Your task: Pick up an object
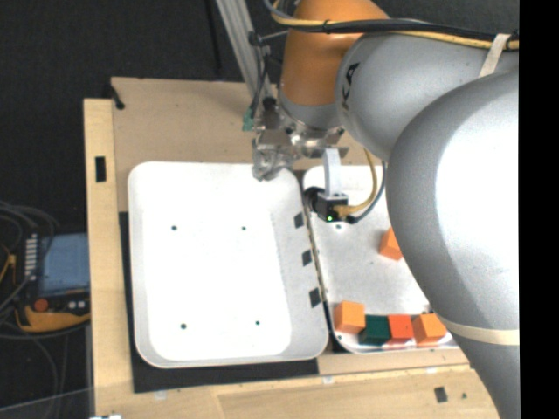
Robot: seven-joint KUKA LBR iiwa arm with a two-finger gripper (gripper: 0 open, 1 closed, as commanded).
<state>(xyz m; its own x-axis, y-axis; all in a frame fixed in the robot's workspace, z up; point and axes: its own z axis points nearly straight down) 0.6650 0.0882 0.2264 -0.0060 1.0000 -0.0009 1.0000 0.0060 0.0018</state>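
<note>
My gripper (265,162) hangs over the far right corner of the left white bin (210,260), close to the divide between the two bins. Nothing is visible in it. In the right bin (358,260), an orange block (350,315), a dark green block (376,328), a red-orange block (400,326) and another orange block (428,326) lie in a row along the near rim. One more orange block (389,244) peeks out from under the arm at mid right. The grey arm with its orange band (323,51) covers most of the right bin.
The bins rest on a tan wooden bench (175,112). A slanted metal rod (238,24) rises behind the gripper. Cables and a blue box (61,264) lie off the bench to the left.
</note>
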